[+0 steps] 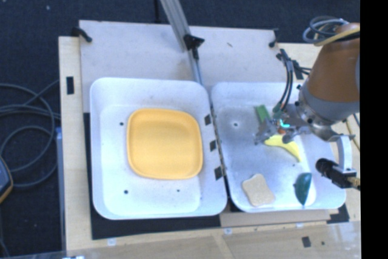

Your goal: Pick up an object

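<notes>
My gripper (267,133) hangs low in the right bin (236,106), its fingers just left of a yellow banana-shaped object (286,145). A small green piece (261,113) lies just above the gripper. A tan bread-like slice (259,190) rests near the bin's front edge, and a teal object (303,187) lies to its right. The orange-banded wrist (336,73) covers the bin's right side.
The left bin (109,100) holds a square yellow plate (164,143). A slanted metal pole (173,3) runs from the top down to the gap between the bins. Cables (24,124) lie on the floor at the left.
</notes>
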`<state>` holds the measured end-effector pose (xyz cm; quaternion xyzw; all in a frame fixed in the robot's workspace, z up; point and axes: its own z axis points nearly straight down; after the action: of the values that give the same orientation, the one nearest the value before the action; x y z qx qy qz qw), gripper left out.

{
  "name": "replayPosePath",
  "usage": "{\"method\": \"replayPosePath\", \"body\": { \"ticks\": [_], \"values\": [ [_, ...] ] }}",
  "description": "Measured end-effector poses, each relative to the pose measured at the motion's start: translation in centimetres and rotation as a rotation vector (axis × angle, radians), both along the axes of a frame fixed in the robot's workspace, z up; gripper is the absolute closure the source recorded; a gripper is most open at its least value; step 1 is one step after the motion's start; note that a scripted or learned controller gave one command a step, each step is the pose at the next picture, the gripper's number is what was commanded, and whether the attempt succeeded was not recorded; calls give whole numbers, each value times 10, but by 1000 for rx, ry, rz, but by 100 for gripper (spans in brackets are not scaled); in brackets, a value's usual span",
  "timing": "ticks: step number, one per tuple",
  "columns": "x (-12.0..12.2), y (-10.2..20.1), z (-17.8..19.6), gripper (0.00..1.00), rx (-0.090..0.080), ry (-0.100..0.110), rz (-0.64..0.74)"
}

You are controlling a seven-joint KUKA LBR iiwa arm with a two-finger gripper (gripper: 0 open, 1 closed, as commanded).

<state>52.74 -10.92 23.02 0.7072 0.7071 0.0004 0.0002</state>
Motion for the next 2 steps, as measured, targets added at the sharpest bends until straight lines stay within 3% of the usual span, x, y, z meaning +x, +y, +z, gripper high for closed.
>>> {"method": "replayPosePath", "body": {
  "ticks": [1, 2],
  "values": [
    [0, 0, 0, 0, 0, 0, 0],
    [-3, 2, -62, 0, 0, 5, -1]
  ]
}}
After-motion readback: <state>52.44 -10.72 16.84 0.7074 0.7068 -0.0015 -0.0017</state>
